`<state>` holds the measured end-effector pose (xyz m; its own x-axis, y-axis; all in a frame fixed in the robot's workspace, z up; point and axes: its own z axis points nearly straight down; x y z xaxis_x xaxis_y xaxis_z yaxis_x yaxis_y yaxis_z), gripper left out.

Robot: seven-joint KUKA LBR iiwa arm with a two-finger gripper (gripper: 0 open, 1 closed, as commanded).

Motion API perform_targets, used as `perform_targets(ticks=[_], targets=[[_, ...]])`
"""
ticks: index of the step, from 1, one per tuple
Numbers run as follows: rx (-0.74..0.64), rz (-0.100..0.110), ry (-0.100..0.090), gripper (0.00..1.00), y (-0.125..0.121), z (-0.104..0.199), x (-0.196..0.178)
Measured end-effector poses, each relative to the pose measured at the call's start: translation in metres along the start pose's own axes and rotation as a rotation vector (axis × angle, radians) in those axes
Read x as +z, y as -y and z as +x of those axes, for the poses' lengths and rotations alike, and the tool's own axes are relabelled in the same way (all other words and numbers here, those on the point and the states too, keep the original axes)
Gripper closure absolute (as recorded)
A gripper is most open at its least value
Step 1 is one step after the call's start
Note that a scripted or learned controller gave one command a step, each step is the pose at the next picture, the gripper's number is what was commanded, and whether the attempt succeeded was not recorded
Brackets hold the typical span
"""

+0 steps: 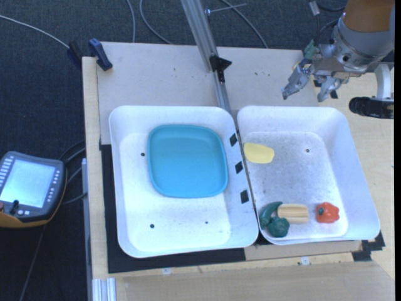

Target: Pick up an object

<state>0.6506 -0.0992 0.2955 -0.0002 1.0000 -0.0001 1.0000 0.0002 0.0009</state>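
1. Green toy vegetable [274, 219], tan block [293, 213] and red pepper [326, 212] line the right bin's [357, 168] near edge; yellow piece [258, 153] lies farther back.
2. Blue plate [187, 160] fills the left bin [125, 168].
3. Gripper [308, 88] hangs beyond the right bin, fingers spread, pinching nothing.

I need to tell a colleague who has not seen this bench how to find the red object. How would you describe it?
Start at the right white bin, then go to its near edge, where three small things lie in a row. The red toy pepper is the rightmost, beside a tan block and a dark green piece. It alone is red.
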Motion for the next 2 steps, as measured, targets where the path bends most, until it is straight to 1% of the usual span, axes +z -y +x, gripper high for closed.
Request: perform_targets(ticks=[1,2], targets=[[0.001,0.004,0.0,0.0,0.007,-0.007,0.05],[0.0,0.006,-0.001,0.0,0.005,0.0,0.11]])
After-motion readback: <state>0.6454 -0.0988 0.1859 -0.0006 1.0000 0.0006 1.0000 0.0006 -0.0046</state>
